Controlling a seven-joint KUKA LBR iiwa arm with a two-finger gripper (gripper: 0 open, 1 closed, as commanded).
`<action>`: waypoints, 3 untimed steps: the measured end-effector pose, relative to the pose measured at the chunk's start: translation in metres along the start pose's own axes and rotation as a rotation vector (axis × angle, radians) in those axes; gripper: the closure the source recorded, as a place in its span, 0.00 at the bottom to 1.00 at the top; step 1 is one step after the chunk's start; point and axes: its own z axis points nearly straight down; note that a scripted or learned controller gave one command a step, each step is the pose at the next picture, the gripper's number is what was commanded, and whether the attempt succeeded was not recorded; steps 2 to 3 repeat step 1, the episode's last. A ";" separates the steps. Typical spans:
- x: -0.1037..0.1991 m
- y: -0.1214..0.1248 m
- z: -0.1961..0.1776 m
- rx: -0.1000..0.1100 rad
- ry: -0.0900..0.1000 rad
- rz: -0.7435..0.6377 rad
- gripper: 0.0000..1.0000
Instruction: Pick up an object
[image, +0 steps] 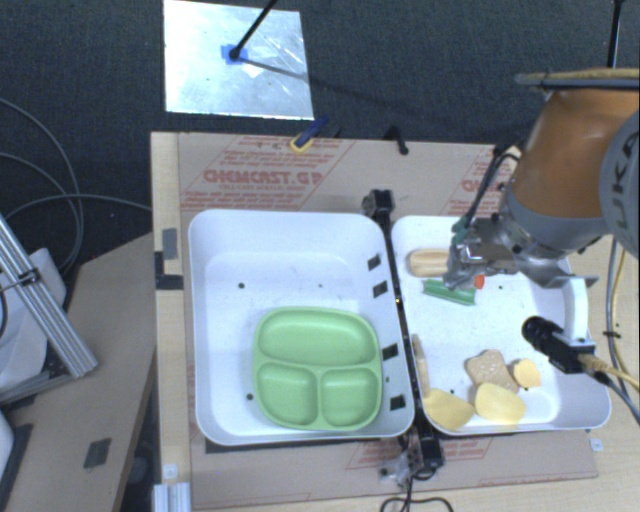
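My gripper (462, 268) hangs over the back of the right bin (575, 410), its fingers pointing down. Just under the fingertips lies a flat green object (446, 291) with a small red piece beside it. A tan, roll-shaped object (426, 263) rests to the left of the gripper, near the bin's back left corner. Whether the fingers touch or hold the green object I cannot make out. At the bin's front lie a brown toast-like piece (488, 368) and yellow pieces (498, 403).
The left bin (220, 250) holds a green divided plate (318, 367). A narrow tan stick (419, 362) lies along the right bin's left wall. A black divider with clips runs between the bins. A black fitting (552, 342) with a cable sits at the right.
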 end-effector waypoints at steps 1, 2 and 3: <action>0.030 -0.037 0.118 0.026 0.004 -0.006 1.00; 0.030 -0.037 0.118 0.026 0.004 -0.006 1.00; 0.030 -0.037 0.118 0.026 0.004 -0.006 1.00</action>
